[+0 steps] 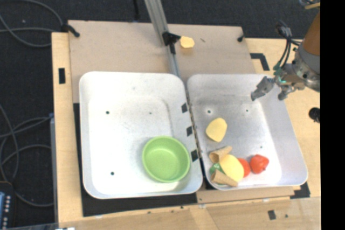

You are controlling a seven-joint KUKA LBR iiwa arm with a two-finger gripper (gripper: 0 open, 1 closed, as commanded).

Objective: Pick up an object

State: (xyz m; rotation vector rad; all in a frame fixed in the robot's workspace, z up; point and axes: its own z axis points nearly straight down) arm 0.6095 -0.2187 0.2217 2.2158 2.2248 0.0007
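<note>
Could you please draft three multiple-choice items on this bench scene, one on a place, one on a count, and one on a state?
1. Where does the round light-green plastic bowl lie?
A. In the left shallow white bin, near its front right corner
B. In the right shallow white bin
C. On the bare bench behind the bins

2. How many green bowls are in the bins?
A. Three
B. Two
C. One

3. What is the state of the two-finger gripper?
A. Clamped on the green bowl
B. Over the back right edge of the right bin, with nothing between its fingers
C. Pressing on the red toy

Answers: 1 A, the bowl sits in the left bin's front right area. 2 C, a single green bowl is there. 3 B, the gripper is apart from every toy, with the pale yellow flat piece well in front of it.
</note>
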